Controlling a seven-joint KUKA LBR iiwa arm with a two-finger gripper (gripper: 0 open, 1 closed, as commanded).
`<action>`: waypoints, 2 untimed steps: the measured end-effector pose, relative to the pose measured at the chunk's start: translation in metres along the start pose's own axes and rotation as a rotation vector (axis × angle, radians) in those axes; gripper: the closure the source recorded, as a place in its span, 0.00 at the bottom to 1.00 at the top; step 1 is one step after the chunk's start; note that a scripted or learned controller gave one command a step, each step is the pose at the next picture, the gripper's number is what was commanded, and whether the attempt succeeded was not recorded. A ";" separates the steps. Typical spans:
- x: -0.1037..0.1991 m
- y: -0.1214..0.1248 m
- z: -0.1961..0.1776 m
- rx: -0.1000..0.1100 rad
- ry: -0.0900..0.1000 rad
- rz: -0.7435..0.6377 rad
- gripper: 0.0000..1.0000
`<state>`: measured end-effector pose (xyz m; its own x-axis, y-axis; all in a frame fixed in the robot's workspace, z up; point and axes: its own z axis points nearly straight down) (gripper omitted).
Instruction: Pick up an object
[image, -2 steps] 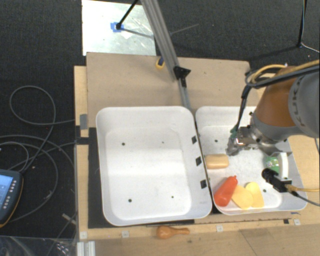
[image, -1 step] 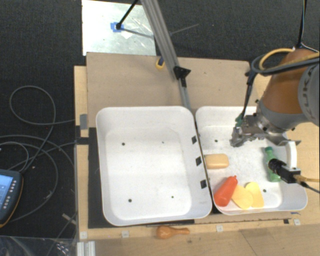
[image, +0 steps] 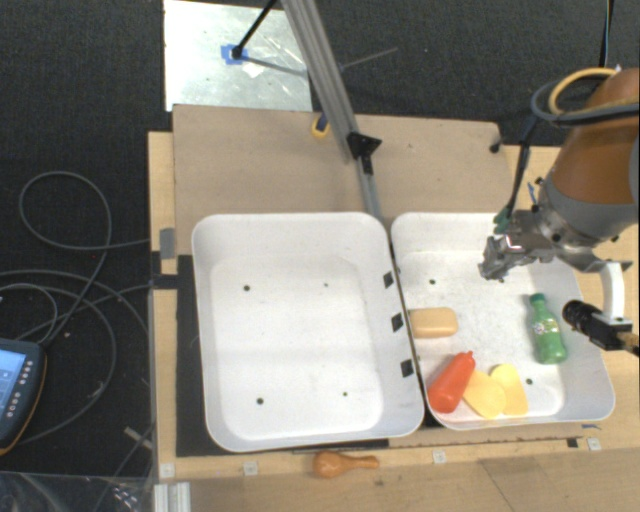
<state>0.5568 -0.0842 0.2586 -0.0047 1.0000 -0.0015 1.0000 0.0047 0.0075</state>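
Gripper (image: 497, 262) sits above the upper part of the right bin (image: 440, 232); whether it is released or clenched cannot be told, and nothing is visible in it. Just below and to its right lies a green bottle (image: 547, 328). Tan block (image: 433, 322) lies near the bin's left wall. At the lower edge: red object (image: 452, 381) beside two yellow pieces (image: 497, 392). Left bin (image: 296, 330) adjoins.

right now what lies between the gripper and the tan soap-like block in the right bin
Only bare white bin floor. In the camera view the gripper hangs up and right of the tan rounded block, with no object on the stretch between them.
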 end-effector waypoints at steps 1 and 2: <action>0.046 0.014 0.013 0.005 0.002 -0.005 1.00; 0.096 0.036 0.006 0.003 0.003 -0.006 1.00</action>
<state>0.5924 0.0122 0.2523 -0.0111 0.9999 0.0019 0.9999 0.0111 0.0042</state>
